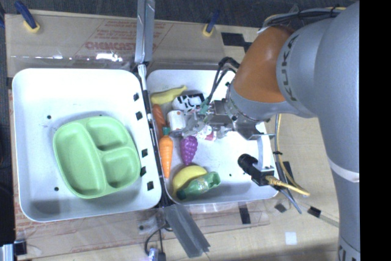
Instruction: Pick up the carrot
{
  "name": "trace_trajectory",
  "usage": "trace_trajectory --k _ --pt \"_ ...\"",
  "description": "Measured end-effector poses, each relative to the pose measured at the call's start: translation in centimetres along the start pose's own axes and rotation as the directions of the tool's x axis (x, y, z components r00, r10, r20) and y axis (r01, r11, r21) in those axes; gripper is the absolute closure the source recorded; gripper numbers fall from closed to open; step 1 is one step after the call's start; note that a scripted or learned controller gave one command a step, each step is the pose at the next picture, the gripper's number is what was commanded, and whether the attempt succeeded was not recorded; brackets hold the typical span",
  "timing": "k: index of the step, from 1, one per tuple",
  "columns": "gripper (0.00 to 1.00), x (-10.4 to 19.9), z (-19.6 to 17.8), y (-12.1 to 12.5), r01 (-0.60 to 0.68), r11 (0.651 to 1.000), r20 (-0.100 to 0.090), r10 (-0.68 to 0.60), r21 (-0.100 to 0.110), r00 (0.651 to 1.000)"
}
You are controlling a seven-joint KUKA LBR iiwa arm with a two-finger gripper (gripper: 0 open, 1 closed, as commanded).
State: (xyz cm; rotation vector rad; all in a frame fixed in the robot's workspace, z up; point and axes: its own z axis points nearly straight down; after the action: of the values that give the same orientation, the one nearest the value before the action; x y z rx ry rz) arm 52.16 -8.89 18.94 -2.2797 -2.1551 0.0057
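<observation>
The carrot (165,156) is orange with a small green top. It lies lengthwise along the left wall of the right bin (267,189). My gripper (199,121) hangs over the middle of that bin, up and to the right of the carrot and apart from it. It sits right above a bunch of purple grapes (189,148) and beside a small white object (176,120). Glare and clutter hide its tip.
The right bin also holds a second orange-red piece (159,115), a yellow banana (167,95), a black-and-white item (192,100), a yellow fruit (186,174) and a green vegetable (202,185). A green divided plate (98,156) lies in the left bin (30,88).
</observation>
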Motion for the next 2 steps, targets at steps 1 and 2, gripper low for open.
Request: trace_trajectory --k 1,2 --pt "0.0 -1.0 9.3 -1.0 0.177 0.984 0.011 -0.177 -0.015 0.984" --pt "0.0 -0.8 10.1 -4.4 0.049 0.999 -0.001 -0.049 0.001 0.999"
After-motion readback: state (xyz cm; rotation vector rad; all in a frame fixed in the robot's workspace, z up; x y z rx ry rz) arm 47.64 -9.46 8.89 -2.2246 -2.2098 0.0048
